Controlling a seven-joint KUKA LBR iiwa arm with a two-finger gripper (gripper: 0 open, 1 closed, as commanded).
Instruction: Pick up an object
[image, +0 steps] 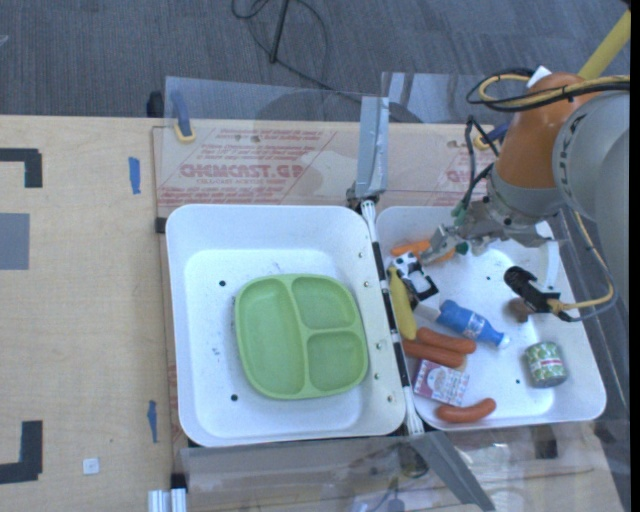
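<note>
The left bin (180, 300) holds a single thing: a green divided plate (300, 335) with three compartments, lying flat towards the bin's right side, all three compartments bare. The right bin (590, 390) carries the loose objects for picking. A yellow banana (401, 305) lies lengthwise against its left wall. Just far of the banana sits a small black-and-white item (410, 275), and beyond that an orange carrot (409, 247) lies near the far-left corner. A blue bottle (470, 323) lies on its side near the bin's middle, tilted, with two sausages (440, 345) side by side just near and left of it. Nearer still is a red-and-white packet (441, 381), then a third sausage (465, 410) close to the near wall. A green can (545, 363) lies on its side towards the right wall, well apart from the rest. The arm (540, 140) reaches in from the far right, and the gripper (443, 243) hangs over the far-left part of the right bin, just right of the carrot. Whether it is released, clenched or grasping anything cannot be told from this angle.
</note>
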